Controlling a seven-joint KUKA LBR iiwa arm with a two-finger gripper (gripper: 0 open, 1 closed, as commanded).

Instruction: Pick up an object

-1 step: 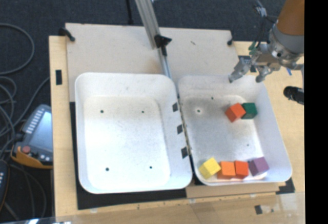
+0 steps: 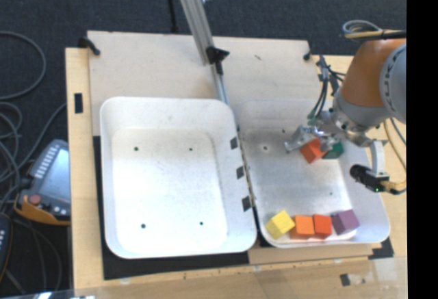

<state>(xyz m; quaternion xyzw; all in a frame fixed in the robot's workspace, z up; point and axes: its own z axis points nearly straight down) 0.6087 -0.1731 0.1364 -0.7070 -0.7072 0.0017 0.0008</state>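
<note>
My gripper [image 2: 311, 144] hangs over the upper right part of the right bin [image 2: 274, 174], under the grey wrist and orange band. A red-orange block [image 2: 313, 152] shows right at the gripper's tip, and a green block [image 2: 335, 150] is just to its right, partly hidden by the arm. Whether the red-orange block is gripped or only lies beneath the gripper cannot be made out. Along the bin's front wall lie a yellow block [image 2: 279, 224], two orange blocks [image 2: 304, 226] [image 2: 322, 225] and a purple block [image 2: 345, 221].
The left bin [image 2: 171, 236] sits beside the right one, with a raised divider between them. A slanted aluminium rail [image 2: 195, 10] rises from the back of the bench. Cables and a black connector [image 2: 366, 178] hang off the arm at the right bin's edge.
</note>
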